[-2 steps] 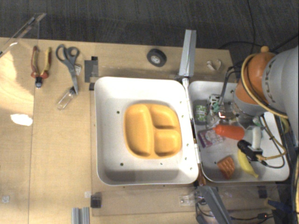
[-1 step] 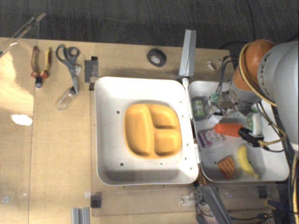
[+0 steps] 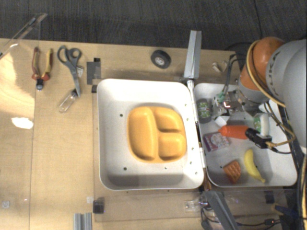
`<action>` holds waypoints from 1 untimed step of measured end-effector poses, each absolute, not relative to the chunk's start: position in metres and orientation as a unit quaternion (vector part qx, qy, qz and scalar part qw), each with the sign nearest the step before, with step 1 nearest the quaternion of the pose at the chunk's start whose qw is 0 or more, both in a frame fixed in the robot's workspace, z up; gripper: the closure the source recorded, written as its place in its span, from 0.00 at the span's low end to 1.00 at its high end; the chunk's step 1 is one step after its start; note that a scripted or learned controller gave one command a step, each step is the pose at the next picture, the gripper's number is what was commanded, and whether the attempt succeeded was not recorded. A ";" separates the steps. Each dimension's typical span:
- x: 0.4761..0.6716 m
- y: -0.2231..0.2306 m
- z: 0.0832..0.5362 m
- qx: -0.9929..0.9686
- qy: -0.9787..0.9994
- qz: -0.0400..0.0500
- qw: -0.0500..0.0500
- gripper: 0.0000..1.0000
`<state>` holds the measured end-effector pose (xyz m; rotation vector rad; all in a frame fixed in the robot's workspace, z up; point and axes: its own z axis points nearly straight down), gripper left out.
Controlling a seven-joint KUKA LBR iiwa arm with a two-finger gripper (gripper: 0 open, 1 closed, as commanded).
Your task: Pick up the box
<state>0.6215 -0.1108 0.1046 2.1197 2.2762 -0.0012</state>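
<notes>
Purple-and-white small flat box [image 3: 215,141] is lain below-left of gripper [image 3: 229,103], beside orange carrot-shaped toy [image 3: 233,132]. Gripper is poised low in right white bin [image 3: 288,176]; grip state cannot be told.

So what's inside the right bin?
The right bin holds a banana, an orange piece, a carrot and a purple packet. The arm covers its far corner.
</notes>
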 end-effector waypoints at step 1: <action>0.604 -0.137 0.192 0.604 0.797 0.002 0.004 1.00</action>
